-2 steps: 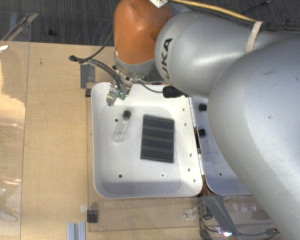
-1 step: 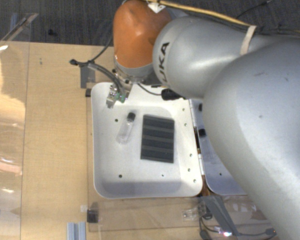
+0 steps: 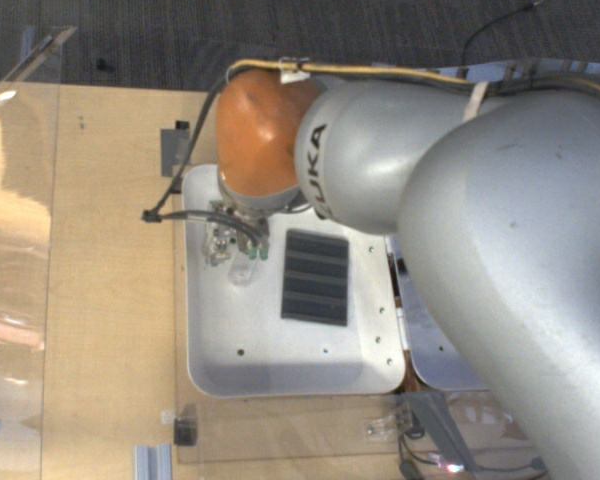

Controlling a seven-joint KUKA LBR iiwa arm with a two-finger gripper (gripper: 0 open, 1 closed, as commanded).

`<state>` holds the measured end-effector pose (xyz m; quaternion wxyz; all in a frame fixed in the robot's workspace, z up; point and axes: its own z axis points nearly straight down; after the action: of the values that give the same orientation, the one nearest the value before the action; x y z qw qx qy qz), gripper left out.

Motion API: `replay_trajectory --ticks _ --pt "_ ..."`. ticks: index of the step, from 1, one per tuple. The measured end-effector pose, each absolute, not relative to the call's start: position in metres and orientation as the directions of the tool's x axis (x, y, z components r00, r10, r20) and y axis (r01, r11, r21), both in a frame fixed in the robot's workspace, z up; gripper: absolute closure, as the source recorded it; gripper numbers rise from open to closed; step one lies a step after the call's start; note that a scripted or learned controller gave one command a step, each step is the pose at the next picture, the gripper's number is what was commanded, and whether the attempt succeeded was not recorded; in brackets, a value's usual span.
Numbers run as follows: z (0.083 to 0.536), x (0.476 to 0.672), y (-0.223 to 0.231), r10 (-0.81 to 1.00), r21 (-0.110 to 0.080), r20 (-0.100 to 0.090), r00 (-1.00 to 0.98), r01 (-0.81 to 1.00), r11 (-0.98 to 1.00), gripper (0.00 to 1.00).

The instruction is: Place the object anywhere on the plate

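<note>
**Now the claw hangs low over the left bin**

Right, the grey arm [image 3: 460,218] sweeps in from the right, and its orange band [image 3: 255,133] sits above the top-left corner of the left bin [image 3: 220,358]. Below that band is the claw [image 3: 232,248], a small cluster of metal and cable close to the bin's white floor near its left wall. Whether it is open or closed, I cannot tell; the wrist hides most of it, and what shows is too small and blurred. A pale, glassy blur lies just under it, but I can't make out what that is, or whether it touches the claw.

Just to the right of the claw, flat on the bin floor, lies a dark ribbed rectangular object [image 3: 316,276], apart from the claw and not gripped. I cannot pick out a plate with any confidence.

The right bin [image 3: 435,363] peeks out under the arm, only its lower-left corner on show. Both bins rest on the light wooden table [image 3: 110,298], and a yellow cable [image 3: 380,70] runs along the arm's top.
</note>
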<state>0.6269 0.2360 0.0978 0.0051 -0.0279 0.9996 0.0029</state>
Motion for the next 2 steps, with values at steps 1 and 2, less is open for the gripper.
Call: replay_trajectory --ticks 1,2 --pt "0.215 0.626 0.236 -0.236 0.004 -0.013 -0.972 -0.236 0.972 1.00" --pt "0.189 0.669 0.236 -0.357 0.002 -0.012 -0.934 -0.357 0.934 1.00"
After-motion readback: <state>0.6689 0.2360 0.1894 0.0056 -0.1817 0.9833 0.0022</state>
